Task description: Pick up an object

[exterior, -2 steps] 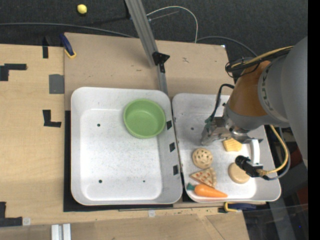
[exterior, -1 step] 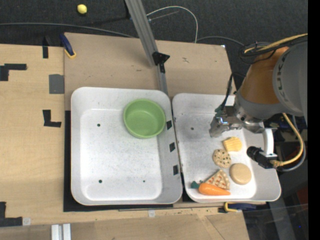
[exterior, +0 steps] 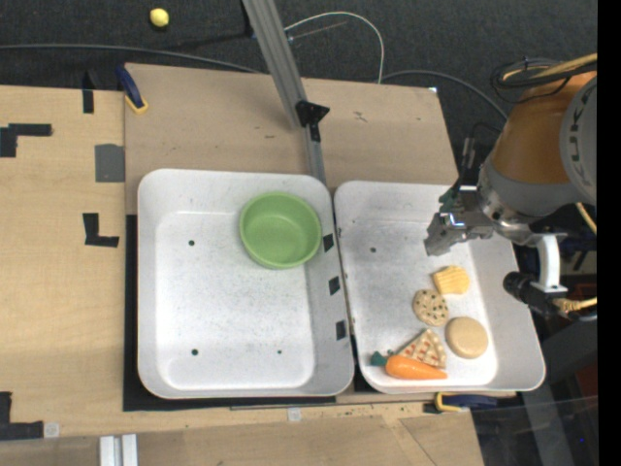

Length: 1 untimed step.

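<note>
My gripper [exterior: 442, 238] hangs over the right bin [exterior: 388, 212], near its right side, with nothing visible between its fingers. Just below it lies a yellow cheese-like wedge [exterior: 450, 281]. Further toward the front sit a round speckled cookie [exterior: 429, 306], a tan bun [exterior: 467, 338], a triangular cracker [exterior: 424, 348] and an orange carrot [exterior: 412, 367]. A green bowl [exterior: 280, 229] stands in the left bin [exterior: 194, 289], at its back right.
A grey metal pole [exterior: 281, 56] slants down to the rim between the bins. Cables run across the dark floor behind the bench. A small yellow ball [exterior: 159, 16] lies at the back left.
</note>
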Each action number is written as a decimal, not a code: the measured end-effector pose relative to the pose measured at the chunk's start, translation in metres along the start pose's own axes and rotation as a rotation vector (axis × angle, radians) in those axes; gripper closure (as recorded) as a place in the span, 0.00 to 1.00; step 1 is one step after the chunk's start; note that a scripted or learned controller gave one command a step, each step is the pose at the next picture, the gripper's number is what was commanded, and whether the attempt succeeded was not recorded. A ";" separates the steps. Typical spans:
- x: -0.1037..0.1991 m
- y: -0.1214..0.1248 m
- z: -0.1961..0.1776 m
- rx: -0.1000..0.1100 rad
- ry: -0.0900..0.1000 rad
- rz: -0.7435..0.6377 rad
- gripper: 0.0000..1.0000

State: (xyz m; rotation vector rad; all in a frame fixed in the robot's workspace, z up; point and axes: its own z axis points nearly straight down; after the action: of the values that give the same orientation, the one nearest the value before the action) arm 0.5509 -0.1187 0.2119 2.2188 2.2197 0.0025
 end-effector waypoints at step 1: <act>0.000 0.001 -0.022 0.002 0.001 -0.001 1.00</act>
State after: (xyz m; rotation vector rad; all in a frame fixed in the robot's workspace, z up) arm 0.5516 -0.1185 0.2340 2.2190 2.2220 0.0015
